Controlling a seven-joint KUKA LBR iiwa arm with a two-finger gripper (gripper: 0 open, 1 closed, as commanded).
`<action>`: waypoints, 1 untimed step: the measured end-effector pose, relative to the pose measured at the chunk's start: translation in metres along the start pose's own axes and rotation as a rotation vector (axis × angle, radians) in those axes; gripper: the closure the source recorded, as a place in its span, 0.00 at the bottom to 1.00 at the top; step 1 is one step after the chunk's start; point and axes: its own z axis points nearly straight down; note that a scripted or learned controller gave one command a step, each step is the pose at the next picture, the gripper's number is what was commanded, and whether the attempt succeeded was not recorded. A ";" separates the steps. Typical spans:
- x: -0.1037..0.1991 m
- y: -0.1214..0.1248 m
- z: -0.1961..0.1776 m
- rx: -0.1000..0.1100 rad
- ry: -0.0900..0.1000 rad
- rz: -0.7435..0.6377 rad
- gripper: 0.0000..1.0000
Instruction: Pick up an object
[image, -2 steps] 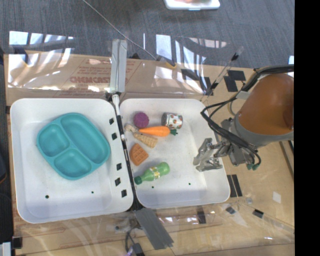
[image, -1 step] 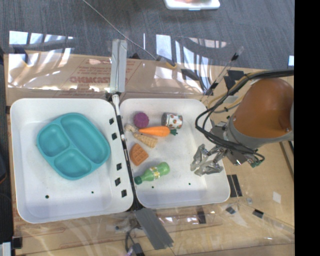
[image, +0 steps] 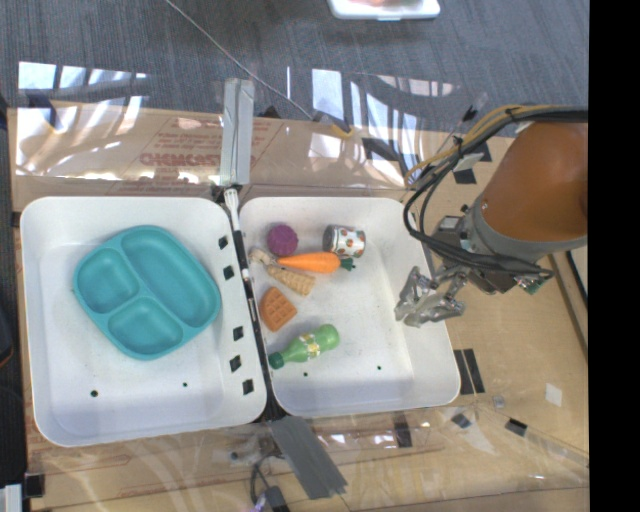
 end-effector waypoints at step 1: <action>0.020 0.021 0.019 -0.006 0.002 -0.417 1.00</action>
